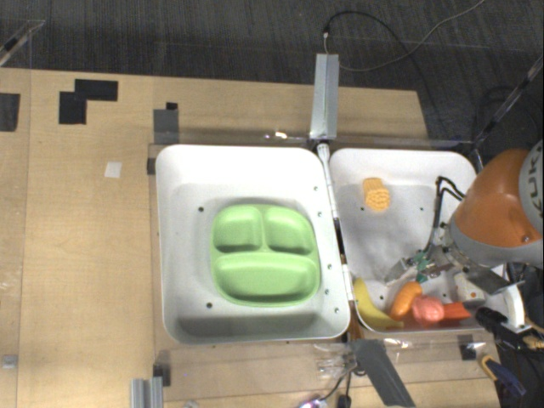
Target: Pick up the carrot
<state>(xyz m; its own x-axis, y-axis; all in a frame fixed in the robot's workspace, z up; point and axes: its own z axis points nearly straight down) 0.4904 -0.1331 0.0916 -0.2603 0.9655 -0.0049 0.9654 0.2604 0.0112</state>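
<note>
Hand (422,270) low over carrot (406,298), right bin's (408,164) near corner.
Grip state unclear; carrot wedged between banana (371,307) and pink piece (428,311).

Two white bins: the left bin (183,228) and the right bin (399,164). One green divided plate (263,253) with three compartments. One carrot (405,298), one banana (370,307), one pink-red item (429,311), one small orange waffle-like piece (376,195). One gripper (427,266).

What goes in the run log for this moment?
task: pick carrot | gripper: low in right bin, just above carrot | carrot: lying by banana, not lifted | left bin: green tray
</note>
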